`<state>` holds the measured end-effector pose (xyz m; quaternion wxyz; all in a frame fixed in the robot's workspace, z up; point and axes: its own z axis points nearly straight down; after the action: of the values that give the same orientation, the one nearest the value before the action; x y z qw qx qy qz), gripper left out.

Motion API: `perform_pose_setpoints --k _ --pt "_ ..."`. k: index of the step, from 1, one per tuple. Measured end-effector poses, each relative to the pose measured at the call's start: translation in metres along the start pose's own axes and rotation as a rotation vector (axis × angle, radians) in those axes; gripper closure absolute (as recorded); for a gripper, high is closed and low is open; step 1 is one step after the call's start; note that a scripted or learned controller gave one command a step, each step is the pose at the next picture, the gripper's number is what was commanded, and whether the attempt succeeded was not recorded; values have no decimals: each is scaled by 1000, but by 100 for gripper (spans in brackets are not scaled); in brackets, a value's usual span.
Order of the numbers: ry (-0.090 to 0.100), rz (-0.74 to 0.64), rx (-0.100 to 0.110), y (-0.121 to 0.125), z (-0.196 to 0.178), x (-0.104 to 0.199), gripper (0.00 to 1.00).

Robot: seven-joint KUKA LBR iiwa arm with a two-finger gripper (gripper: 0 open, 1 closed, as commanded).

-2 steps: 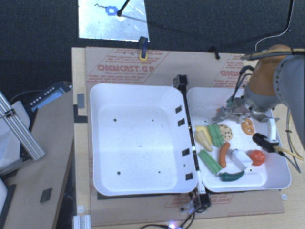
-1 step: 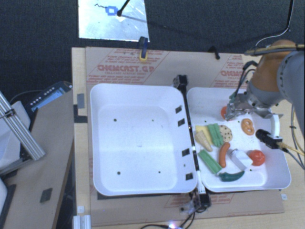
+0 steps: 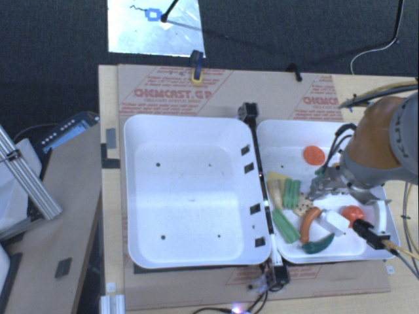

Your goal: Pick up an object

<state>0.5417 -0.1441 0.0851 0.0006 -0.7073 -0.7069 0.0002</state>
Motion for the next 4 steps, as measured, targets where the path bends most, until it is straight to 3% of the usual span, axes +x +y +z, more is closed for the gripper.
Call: perform_pose_setpoints --k 1,2,3,4 --pt "2 -2 2 -57 1 48 100" --pt "0 -13 -14 1 -105 122 100" --pt "-1 -7 -22 9 -303 114 100" --pt "-1 -7 -8 29 -338 106 100"
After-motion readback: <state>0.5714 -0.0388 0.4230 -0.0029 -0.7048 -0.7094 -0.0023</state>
